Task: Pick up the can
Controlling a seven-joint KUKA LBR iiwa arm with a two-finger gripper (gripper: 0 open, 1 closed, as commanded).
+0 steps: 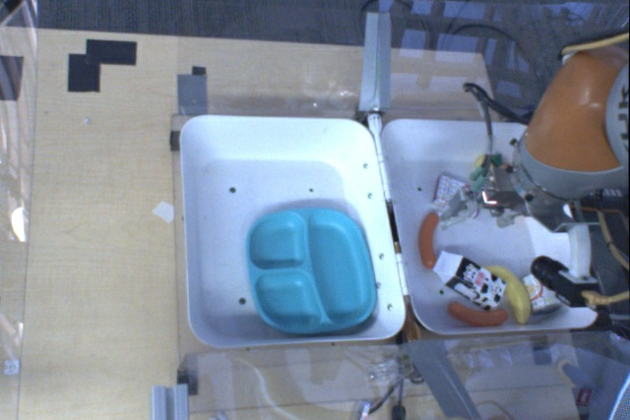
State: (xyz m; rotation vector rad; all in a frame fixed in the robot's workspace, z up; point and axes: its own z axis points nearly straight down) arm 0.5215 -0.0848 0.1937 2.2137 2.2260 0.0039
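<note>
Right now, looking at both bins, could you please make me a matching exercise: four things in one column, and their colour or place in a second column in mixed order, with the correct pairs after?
Things:
1. divided tray
2. banana
3. sausage near the divider
4. arm band

Descriptions:
A. orange, at the right edge of the view
B. blue, lying in the left bin
C. yellow, near the front of the right bin
D. reddish, upright along the right bin's left side

Pairs: 1-B, 2-C, 3-D, 4-A
</note>
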